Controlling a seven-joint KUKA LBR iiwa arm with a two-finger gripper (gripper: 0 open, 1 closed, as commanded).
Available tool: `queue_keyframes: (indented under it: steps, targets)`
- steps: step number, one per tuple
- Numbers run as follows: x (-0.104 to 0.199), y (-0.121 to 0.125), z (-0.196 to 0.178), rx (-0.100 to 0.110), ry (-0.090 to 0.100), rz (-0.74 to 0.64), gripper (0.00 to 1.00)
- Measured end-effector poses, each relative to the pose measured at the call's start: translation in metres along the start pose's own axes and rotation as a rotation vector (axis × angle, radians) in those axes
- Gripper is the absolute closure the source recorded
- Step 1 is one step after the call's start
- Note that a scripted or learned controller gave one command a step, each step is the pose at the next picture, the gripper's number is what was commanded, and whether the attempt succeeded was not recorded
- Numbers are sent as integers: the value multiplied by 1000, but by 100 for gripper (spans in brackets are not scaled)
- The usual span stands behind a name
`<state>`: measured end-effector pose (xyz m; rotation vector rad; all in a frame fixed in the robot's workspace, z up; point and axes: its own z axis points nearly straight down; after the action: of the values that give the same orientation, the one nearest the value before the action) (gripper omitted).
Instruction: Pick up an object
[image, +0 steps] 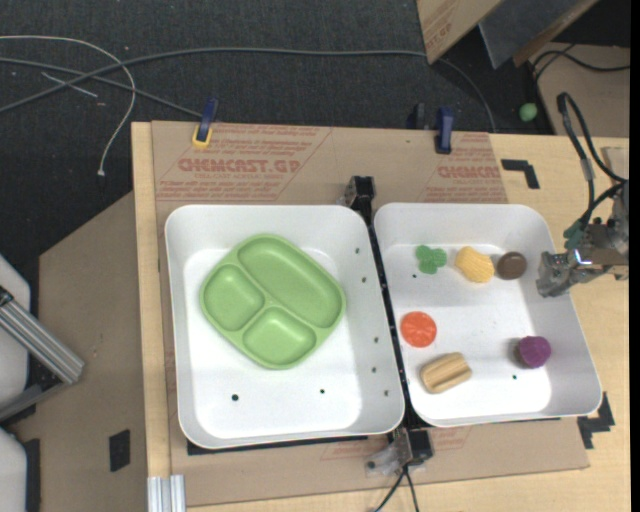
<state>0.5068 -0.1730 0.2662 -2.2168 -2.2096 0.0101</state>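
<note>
So the gripper (560, 272) hangs over the right bin's (480, 405) right edge, by the brown ball (512, 265); can't tell how its jaws stand.

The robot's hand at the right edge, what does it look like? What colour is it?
The gripper is small, silvery grey metal, shaped like blocky little parts. Thin dark cables loop down to it from above, with a bit of green just above it. It is too small and blurry to make out its fingers or any markings.
</note>
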Motion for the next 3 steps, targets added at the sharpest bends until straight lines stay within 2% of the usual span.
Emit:
queue_keyframes:
  steps: [1, 2, 3]
  targets:
    - [0, 2, -6, -12, -3, -3, 0]
    - [2, 6, 37, -7, -1, -3, 0]
    - [2, -3, 95, -6, 0, -2, 0]
